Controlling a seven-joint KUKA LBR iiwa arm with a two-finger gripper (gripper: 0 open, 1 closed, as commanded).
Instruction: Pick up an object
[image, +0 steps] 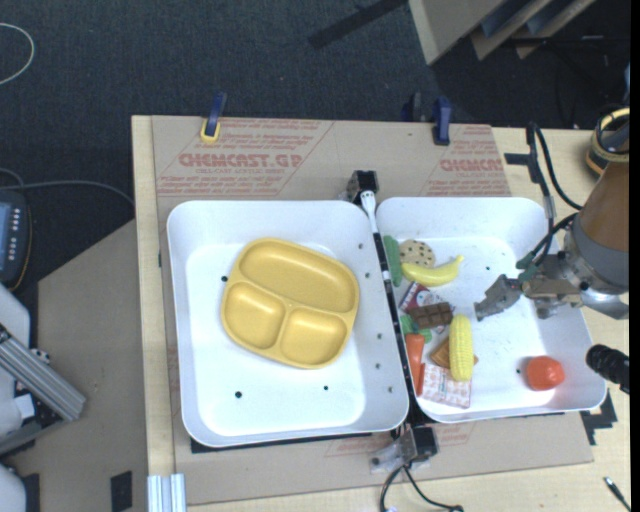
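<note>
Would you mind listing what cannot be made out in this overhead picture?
- Gripper, camera view: too small and blurred to tell open from shut.
- Packet under the corn: print too small to read.
- Arm: cut off by the right edge.

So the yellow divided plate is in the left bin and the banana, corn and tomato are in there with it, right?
Not quite. The yellow divided plate does sit in the left bin, but the camera view shows the banana, corn and tomato in the right bin, apart from the plate.
</note>
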